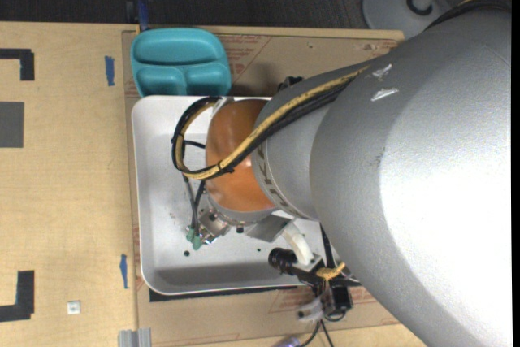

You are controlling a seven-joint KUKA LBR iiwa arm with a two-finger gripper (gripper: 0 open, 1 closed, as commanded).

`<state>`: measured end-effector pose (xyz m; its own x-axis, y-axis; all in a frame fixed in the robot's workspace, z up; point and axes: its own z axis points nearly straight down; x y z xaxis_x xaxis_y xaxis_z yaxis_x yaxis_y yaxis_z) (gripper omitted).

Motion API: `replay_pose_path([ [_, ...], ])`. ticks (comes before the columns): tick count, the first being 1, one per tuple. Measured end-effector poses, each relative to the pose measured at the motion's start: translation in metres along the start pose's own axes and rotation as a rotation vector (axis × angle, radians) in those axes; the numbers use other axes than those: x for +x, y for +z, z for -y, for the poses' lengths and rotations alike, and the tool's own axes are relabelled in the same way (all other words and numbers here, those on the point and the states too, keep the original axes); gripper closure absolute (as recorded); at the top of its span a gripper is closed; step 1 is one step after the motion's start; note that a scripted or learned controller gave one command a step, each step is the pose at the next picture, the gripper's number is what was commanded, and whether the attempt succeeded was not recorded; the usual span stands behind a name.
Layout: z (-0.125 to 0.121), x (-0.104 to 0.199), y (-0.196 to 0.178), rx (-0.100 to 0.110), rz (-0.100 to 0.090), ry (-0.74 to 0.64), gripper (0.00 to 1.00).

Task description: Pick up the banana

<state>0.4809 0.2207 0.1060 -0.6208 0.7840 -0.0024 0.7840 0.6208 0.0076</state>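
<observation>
My arm reaches in from the right and hangs low over a white bin (150,175). The orange band (231,162) above the wrist is over the bin's middle. Below it, the gripper (203,230) points down toward the bin floor near the front left, with a small green part at its tip. Black and yellow cables loop around the wrist. The arm's grey body hides the right half of the bin and whatever lies there. The bare floor of the bin on the left shows a few dark specks.
A teal plastic moulded tray (180,65) stands just behind the bin's far edge. The bench (65,175) to the left is brown board with black marks and blue tape. A grey round stand base (390,4) sits at the back right.
</observation>
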Motion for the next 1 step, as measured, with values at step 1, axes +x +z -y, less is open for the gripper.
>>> replay_pose_path([
  [1,-0.0005,0.0000,-0.0098,-0.001,0.001,-0.001,1.00],
])
